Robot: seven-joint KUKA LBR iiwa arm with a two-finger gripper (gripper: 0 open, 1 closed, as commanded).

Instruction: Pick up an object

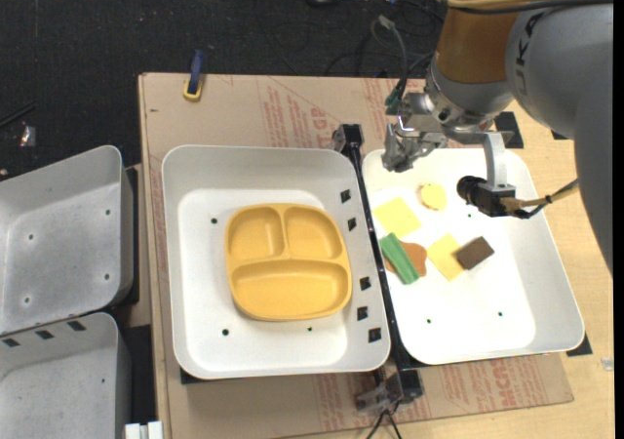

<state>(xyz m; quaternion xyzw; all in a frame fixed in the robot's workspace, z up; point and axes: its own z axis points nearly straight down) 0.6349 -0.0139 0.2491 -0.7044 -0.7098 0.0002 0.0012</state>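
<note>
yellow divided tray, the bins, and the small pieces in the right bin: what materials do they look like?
Yellow divided tray: likely moulded plastic, smooth with a soft sheen and rounded compartment edges. The bins, left bin and right bin: white, matte, probably thin formed plastic with rolled rims; could be painted metal. Green piece, brown block, yellow squares: flat-coloured, probably plastic or foam toy food; too small to tell.

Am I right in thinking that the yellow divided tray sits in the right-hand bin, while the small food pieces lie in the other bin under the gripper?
Not quite: the yellow divided tray sits in the left-hand bin, as the camera view shows. The small food pieces, such as the green piece and the brown piece, do lie in the other bin, with the gripper above its far left corner.
</note>
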